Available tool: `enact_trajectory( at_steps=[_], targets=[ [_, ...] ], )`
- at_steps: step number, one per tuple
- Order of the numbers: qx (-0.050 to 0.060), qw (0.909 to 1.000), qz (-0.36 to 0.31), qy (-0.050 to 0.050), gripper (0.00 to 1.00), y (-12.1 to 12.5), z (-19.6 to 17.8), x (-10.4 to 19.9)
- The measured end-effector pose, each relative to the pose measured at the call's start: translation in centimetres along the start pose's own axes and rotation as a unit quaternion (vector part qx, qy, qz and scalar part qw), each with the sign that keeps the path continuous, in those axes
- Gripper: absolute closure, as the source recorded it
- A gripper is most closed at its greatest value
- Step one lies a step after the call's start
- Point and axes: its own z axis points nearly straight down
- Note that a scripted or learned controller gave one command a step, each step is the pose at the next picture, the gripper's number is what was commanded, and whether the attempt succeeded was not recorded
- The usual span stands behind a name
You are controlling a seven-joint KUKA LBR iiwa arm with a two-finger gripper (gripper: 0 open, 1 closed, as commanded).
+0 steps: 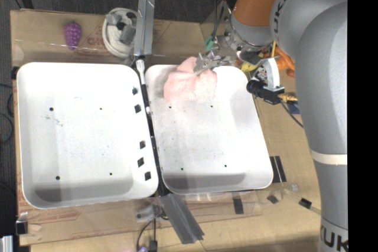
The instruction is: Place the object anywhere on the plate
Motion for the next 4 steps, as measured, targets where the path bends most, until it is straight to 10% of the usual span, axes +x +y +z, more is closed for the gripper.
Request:
enact_trajectory(
  at_steps=[1, 2, 3, 4],
  targets=[
    [0.002, 0.9796, -0.201, 0.0, 1.0, 0.3, 0.9, 5.4],
    [0.001, 0.919, -0.394, 0.0, 1.0, -1.0, 1.0, 11.0],
    [0.001, 0.8219, -0.57, 0.0, 1.0, -1.3, -0.4, 15.9],
    [0.002, 0.764, -0.645, 0.001, 1.0, -1.5, -0.1, 20.9]
  ],
)
